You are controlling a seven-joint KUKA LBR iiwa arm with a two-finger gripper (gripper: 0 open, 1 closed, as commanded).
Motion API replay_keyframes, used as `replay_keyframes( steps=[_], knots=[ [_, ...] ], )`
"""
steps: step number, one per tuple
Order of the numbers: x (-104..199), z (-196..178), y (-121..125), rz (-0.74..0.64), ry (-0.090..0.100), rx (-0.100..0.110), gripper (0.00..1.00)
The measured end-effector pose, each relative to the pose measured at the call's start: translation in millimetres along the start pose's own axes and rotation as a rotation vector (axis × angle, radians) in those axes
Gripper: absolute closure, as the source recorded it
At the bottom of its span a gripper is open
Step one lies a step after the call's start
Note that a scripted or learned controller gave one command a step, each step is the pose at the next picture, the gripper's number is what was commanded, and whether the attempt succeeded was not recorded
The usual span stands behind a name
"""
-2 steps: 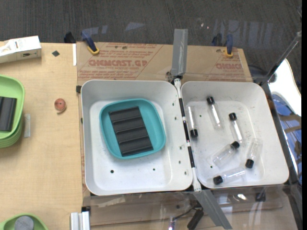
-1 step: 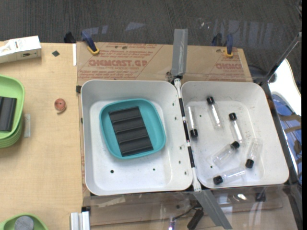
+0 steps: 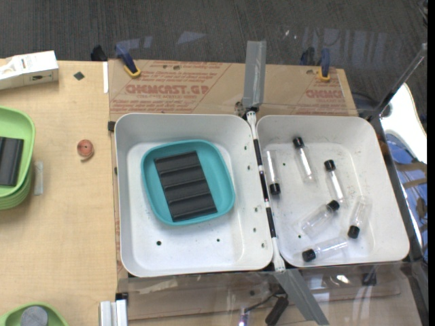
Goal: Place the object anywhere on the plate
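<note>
- Two shallow white bins sit side by side on the bench, the left bin [image 3: 129,182] and the right bin [image 3: 380,182] meeting along a hinged seam near the middle of the view
- Inside the left bin lies a teal plate [image 3: 151,182], squarish with rounded corners, turned slightly off the bin's edges
- On the plate rests a black ribbed block [image 3: 185,185], a flat dark slab with ridges running across it (four or five bands can be counted); it lies wholly within the plate's rim, roughly centred
- The right bin holds six clear tubes with black caps [image 3: 329,182], scattered at different angles; one lies along the bin's left wall, others cluster toward the lower right, a few touching or nearly so
- Neither arm nor gripper appears over the bins, so how far its fingers are spread, or whether they carry anything, I cannot tell
- A sheet of brown printed cardboard [image 3: 177,87] lies behind both bins, pinned by clamps at its upper corners
- To the left, on the wooden bench top [image 3: 61,250], stands a green tray [image 3: 20,124] with a dark item in it, and a small round reddish piece [image 3: 84,148] sits well apart from the bins
</note>
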State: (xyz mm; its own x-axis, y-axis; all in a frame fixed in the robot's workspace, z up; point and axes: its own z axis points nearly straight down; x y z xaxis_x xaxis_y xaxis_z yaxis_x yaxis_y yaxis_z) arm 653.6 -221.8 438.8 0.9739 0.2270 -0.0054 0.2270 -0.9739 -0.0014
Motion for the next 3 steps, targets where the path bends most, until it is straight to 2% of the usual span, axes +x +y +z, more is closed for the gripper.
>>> replay_keyframes(
  steps=[3],
  knots=[
    [-2.3,0.9,-0.1,0.028,-0.001,0.003,0.00]
  ],
)
